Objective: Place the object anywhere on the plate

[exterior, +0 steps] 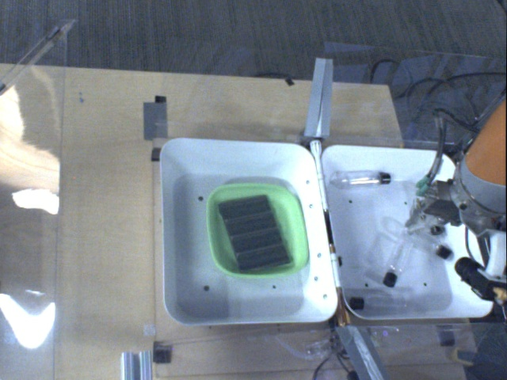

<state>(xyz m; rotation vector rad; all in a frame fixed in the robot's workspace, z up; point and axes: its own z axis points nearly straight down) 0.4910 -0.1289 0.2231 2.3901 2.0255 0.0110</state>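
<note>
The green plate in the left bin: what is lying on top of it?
A dark grey ribbed block lies tilted on the green plate, covering most of its middle. The plate surface beneath the block is hidden; its rim shows all around.

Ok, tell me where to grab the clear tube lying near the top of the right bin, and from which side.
Take the clear tube at its mid-length, coming straight down from above. It lies flat and nearly level across the right bin, so the gripper should close across its narrow width. The dark cap end looks a poorer hold.
</note>
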